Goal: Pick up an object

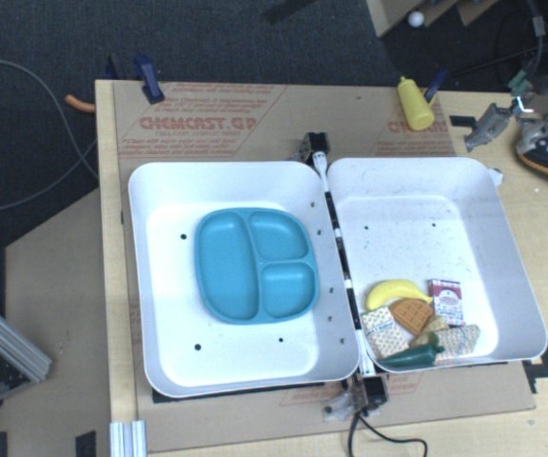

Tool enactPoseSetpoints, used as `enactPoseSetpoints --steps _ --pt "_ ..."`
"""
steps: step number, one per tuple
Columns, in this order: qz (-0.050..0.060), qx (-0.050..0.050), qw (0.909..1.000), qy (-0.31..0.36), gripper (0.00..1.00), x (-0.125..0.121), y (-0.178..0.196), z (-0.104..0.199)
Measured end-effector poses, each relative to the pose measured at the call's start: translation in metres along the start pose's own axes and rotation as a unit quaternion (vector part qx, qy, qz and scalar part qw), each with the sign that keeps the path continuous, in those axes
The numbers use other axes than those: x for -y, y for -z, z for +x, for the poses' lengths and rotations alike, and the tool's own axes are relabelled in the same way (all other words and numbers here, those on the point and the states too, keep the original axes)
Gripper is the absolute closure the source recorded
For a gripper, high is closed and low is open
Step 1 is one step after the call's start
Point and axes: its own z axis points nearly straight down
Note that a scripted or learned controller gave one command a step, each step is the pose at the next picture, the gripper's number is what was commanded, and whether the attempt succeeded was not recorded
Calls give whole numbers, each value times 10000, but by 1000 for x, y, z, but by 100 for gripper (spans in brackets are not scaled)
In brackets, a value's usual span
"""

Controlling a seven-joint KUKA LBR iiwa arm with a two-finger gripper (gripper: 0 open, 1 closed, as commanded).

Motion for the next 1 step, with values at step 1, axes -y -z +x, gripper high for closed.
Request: enactPoseSetpoints --steps 1 --pt "-3 1 10000 4 0 -1 107 0"
